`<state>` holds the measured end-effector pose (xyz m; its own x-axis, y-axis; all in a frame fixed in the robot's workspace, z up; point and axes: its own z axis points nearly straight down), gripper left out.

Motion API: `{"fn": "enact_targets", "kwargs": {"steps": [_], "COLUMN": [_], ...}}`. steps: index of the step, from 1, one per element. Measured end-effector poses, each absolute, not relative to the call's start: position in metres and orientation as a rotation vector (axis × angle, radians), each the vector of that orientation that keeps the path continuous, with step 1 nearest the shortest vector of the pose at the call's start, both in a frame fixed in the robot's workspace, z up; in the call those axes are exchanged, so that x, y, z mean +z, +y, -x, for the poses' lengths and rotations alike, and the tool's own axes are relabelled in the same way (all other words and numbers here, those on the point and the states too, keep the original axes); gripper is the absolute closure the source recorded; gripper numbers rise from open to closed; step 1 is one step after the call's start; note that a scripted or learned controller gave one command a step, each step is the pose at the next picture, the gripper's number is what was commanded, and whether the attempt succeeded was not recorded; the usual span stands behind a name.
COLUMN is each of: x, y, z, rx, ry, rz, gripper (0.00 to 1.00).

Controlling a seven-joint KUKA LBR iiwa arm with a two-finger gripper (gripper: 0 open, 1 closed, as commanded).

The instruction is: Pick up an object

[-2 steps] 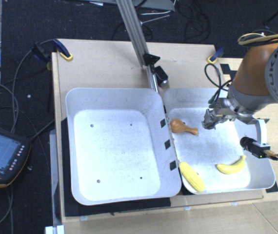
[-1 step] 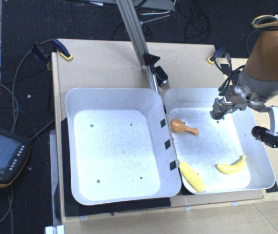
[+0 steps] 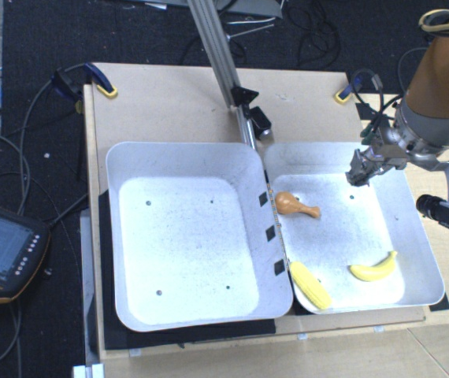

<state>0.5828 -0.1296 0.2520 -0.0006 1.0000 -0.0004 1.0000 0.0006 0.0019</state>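
reaching in from the right, the grey arm [image 3: 437, 124] bends down over the far right corner of the right bin [image 3: 350, 231]. its orange band sits high at the frame's edge and the wrist slants down and to the left. the dark gripper [image 3: 360, 176] hangs above the bin's far slope, apart from everything lying in it. whether it is open or closed cannot be told from this angle.

at the far left a grey handheld pendant [image 3: 0, 250] with a lit screen lies on the dark floor among cables. the bench [image 3: 169, 101] is a pale tan board. the left bin [image 3: 185, 242] is a shallow white tray with rounded corners and a finely speckled floor. a ribbed metal strut [image 3: 217, 46] slants down from the top to the seam between the two bins.

in the right bin, just past that seam, lies a smooth brown drumstick-shaped toy [image 3: 297, 205]. its long axis runs roughly left to right. the fat rounded end points left toward the seam and the thin end points right and slightly toward the near side. near the front left corner lies a bumpy yellow corn cob [image 3: 311, 286], stretched from upper left to lower right against the bin's sloping wall. further right a smooth yellow banana [image 3: 374, 268] curves near the front wall, with its right tip raised toward the far side. the three things lie well apart from one another.
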Motion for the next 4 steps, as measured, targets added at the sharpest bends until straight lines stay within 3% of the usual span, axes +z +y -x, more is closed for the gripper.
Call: {"fn": "enact_targets", "kwargs": {"steps": [1, 3, 4], "x": [0.240, 0.227, 0.239], "y": [-0.079, 0.029, 0.084], "z": [-0.582, -0.558, -0.557], "rx": [0.000, 0.000, 0.002], "ry": [2.227, 2.228, 2.227], "rz": [-2.218, -2.217, -2.216], "gripper": [1.00, 1.00, 1.00]}}
